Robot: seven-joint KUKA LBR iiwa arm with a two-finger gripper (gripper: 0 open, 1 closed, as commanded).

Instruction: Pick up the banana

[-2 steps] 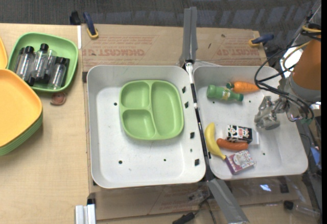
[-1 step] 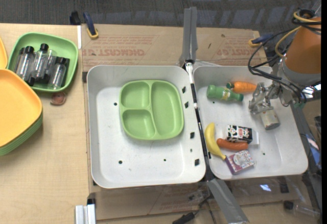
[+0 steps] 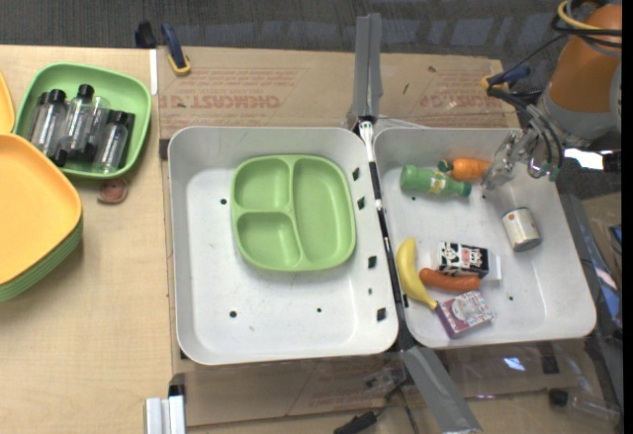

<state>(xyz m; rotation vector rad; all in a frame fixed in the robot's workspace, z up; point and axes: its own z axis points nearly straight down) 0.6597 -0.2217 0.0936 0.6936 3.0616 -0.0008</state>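
The yellow banana [image 3: 412, 272] lies in the right bin [image 3: 554, 323], near its left wall and towards the front, with its tip beside a red sausage-shaped item [image 3: 450, 278]. My gripper [image 3: 502, 168] hangs over the back right part of that bin, just right of an orange carrot [image 3: 469, 166]. It is well away from the banana, up and to the right. Nothing shows between its fingers.
The right bin also holds a green bottle [image 3: 434, 181], a grey can [image 3: 520, 227], a small black-and-white box [image 3: 464, 257] and a pink packet [image 3: 464, 313]. A green divided plate [image 3: 294, 213] sits in the left bin [image 3: 198, 303]. A green tray of bottles [image 3: 84, 121] and orange plates [image 3: 35, 219] stand at left.
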